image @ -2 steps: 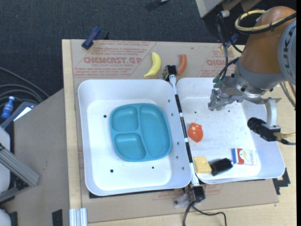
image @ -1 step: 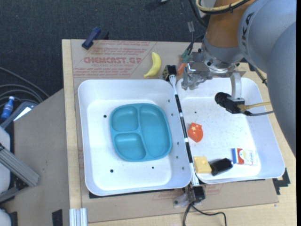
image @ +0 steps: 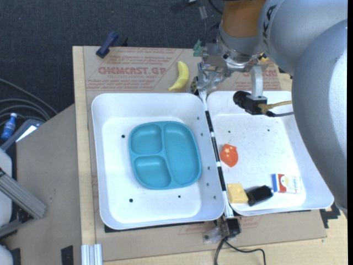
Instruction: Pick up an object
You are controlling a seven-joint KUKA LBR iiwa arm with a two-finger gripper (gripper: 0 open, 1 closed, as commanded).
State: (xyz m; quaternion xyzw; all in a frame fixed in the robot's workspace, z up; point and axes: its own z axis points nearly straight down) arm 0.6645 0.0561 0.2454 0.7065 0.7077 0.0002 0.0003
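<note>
Gripper (image: 205, 80) over far rim between bins, jaw state cannot be told; yellow banana (image: 179, 77), small, curved, lies on bench board just beyond left bin (image: 105, 148).

Left bin (image: 105, 148) had a teal divided plate (image: 164, 154) lying flat, pretty much dead center, three compartments facing up. Right bin (image: 309, 164) held the small stuff: an orange-red tomato-looking piece (image: 229, 155) near its left wall, a yellow block (image: 236, 192) at the front-left corner touching a black oblong thing (image: 259, 195), and a small white carton (image: 286, 184) by the front-right. A toy banana (image: 179, 77) sat outside, on the bench past the left bin's far edge.
</note>
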